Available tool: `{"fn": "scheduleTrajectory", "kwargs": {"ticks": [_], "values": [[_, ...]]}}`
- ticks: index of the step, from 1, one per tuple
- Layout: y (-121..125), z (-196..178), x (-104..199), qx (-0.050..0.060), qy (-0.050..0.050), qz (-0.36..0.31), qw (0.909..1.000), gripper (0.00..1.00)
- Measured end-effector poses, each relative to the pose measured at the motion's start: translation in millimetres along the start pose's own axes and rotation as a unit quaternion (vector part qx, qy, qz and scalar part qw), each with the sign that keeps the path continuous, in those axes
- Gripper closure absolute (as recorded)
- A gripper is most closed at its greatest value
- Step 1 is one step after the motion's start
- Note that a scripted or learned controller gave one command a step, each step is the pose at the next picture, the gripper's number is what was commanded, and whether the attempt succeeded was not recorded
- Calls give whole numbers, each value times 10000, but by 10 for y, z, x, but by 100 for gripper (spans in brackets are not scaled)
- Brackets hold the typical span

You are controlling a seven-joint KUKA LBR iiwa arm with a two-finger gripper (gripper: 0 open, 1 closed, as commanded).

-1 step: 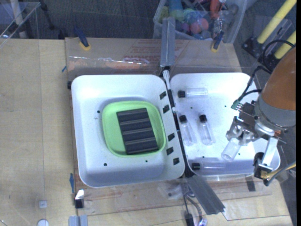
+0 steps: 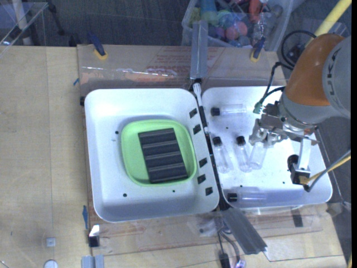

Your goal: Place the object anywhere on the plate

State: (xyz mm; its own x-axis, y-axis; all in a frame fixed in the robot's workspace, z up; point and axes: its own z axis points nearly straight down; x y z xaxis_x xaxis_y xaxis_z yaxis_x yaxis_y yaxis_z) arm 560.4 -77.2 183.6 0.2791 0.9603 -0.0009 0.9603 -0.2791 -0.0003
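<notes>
A green square plate (image 2: pixel 129 166) lies in the left white bin (image 2: pixel 100 121). A black ridged block (image 2: pixel 163 155) rests on its middle. My gripper (image 2: pixel 263 137) hangs over the middle of the right bin (image 2: pixel 318 191), pointing down. Several clear vials with black caps lie on that bin's floor. One vial (image 2: pixel 255 156) is right under the gripper, a second (image 2: pixel 244 155) is just to its left, and a third (image 2: pixel 221 152) is nearer the divider. I cannot tell whether the gripper touches any vial.
Another clear vial (image 2: pixel 230 110) lies at the back of the right bin and one (image 2: pixel 248 195) along its front wall. The divider (image 2: pixel 203 144) between the bins carries black clips. A box of coloured toys (image 2: pixel 234 10) stands behind the bench.
</notes>
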Motion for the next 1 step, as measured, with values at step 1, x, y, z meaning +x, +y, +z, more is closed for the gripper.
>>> {"fn": "scheduleTrajectory", "kwargs": {"ticks": [1], "values": [[0, -1, 0, -1, -1, -1, 10000, 0]]}}
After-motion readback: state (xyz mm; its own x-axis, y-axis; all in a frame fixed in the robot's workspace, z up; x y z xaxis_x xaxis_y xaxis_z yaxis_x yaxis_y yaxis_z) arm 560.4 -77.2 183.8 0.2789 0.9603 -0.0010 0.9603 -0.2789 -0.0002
